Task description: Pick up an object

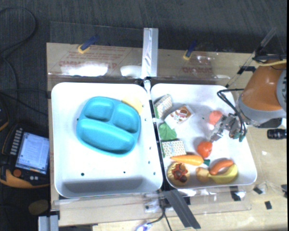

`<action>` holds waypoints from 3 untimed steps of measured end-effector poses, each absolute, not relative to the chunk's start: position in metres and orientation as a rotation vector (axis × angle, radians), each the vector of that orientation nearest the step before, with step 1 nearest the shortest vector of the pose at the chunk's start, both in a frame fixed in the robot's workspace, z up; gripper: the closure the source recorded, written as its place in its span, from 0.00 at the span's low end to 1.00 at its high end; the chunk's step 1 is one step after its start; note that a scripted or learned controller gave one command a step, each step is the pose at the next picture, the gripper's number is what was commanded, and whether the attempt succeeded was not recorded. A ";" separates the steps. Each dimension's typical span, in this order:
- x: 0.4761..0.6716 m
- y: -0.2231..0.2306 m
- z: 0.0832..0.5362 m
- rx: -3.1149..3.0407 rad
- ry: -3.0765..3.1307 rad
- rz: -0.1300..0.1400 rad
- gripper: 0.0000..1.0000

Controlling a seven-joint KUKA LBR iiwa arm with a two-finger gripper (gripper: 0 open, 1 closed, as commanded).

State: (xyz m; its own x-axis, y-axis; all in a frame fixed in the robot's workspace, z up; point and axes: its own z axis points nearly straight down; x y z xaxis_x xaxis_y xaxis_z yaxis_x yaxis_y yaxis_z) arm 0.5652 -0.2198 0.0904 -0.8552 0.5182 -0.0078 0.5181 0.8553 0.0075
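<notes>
Hanging low over the right bin, the pincer sits just above and to the right of a tomato, with a pinkish-red piece just up-left of it. Whether it is released or clenched I cannot tell; the tips blur into a tangle of grey metal and wire, and nothing can be seen caught between them.

The likeliest pick is the tomato, lying near the bin's middle. It is round and smooth, so a close that lands off-centre could squirt it sideways. It would then roll into the carrot or the banana crowded along the near edge. The pincer could also close on air between the tomato and the pink piece, or nudge both without lifting either.

Further out, a carton, a green piece and a checked packet lie close along the divider, too tightly packed for a clean entry.

Much is hard to read. The pink piece is partly masked by the wrist hardware. A yellow thing in the left bin is mostly hidden behind the blue tray. The arm is cut off at the right.
</notes>
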 end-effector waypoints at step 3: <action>0.493 -0.224 0.093 0.546 3.069 -0.005 1.00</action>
